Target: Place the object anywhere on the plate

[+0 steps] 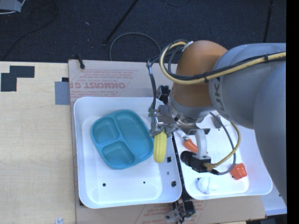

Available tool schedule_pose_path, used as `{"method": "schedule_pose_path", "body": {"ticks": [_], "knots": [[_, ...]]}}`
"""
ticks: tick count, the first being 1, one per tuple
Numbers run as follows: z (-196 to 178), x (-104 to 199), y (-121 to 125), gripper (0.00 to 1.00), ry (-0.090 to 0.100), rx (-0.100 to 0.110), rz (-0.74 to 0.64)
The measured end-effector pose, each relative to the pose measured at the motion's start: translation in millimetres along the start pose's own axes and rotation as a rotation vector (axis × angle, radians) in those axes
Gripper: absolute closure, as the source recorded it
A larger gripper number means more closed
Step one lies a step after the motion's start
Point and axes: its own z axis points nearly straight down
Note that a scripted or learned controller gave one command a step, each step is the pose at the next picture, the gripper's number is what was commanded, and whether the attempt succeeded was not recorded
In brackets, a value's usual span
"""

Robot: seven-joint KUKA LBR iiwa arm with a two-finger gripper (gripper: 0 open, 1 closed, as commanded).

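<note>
Camera view shows my pincer clamped on the top end of a yellow corn cob, hanging just beside the blue plate. It looks light, stiff, probably slick plastic; gripping nearer its middle should steady it.

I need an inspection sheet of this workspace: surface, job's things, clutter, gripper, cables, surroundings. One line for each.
Surface: left white bin and right white bin side by side on cardboard.
Job's things: blue plate with three compartments in the left bin; yellow corn cob hanging upright by the plate's right edge.
Clutter: orange pieces and a white object in the right bin.
Gripper: gripper directly above the corn cob; whether it is gripped cannot be judged.
Cables: yellow hose looped at the wrist.
Surroundings: dark carpet, wooden bench.
</note>
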Motion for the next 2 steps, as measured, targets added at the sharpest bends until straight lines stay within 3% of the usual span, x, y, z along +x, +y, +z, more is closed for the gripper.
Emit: {"method": "schedule_pose_path", "body": {"ticks": [1, 2], "knots": [[10.2, 49.7, -17.4, 1.00, -0.002, 0.004, 0.002], [9.9, 49.1, -17.1, 0.00, -0.003, 0.003, 0.003]]}}
